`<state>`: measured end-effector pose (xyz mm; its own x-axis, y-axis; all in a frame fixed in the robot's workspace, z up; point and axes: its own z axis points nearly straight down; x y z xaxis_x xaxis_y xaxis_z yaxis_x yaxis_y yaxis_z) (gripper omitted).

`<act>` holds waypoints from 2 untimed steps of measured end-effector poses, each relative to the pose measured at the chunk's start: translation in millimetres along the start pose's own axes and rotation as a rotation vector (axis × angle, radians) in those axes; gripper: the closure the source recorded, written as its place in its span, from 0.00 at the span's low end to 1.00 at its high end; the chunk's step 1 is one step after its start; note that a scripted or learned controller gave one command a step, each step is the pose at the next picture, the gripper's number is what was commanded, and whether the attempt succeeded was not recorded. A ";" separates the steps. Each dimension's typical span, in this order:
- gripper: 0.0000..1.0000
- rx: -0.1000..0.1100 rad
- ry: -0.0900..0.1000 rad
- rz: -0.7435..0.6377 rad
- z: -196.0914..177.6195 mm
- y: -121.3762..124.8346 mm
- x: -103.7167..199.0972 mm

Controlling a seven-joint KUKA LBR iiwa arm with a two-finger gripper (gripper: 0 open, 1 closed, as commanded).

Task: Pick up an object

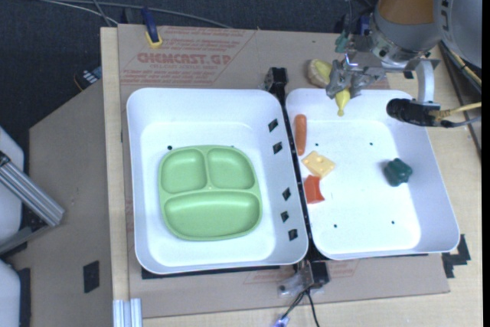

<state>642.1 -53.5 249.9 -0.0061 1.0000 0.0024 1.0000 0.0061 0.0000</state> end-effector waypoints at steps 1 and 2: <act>1.00 0.005 0.000 0.001 15.4 -12.5 52.0; 1.00 0.004 -0.001 0.002 25.2 -25.5 99.9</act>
